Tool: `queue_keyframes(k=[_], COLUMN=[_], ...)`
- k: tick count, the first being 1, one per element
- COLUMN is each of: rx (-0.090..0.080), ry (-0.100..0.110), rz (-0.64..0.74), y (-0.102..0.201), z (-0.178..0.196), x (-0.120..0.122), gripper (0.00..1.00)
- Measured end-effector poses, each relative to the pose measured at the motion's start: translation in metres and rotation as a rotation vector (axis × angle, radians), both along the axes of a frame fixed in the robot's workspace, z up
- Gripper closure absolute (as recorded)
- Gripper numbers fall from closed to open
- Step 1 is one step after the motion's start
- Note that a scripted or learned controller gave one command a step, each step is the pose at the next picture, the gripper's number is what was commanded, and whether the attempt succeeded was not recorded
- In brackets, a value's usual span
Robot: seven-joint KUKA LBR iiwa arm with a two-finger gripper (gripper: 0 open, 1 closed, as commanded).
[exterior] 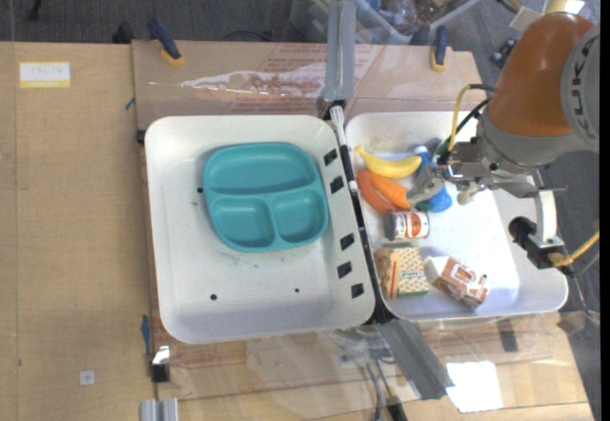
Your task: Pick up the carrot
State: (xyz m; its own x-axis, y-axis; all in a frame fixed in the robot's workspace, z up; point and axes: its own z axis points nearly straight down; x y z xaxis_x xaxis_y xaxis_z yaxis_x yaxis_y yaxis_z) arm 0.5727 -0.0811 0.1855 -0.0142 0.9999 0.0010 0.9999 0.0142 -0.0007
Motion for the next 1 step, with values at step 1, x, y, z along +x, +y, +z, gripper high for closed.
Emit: queue_keyframes(k=[1], rx=[-0.002], ry=[-0.015], rz=[0.002], y=[-0.0123], z=[-0.0945], x=[0.0472], gripper=[0.00])
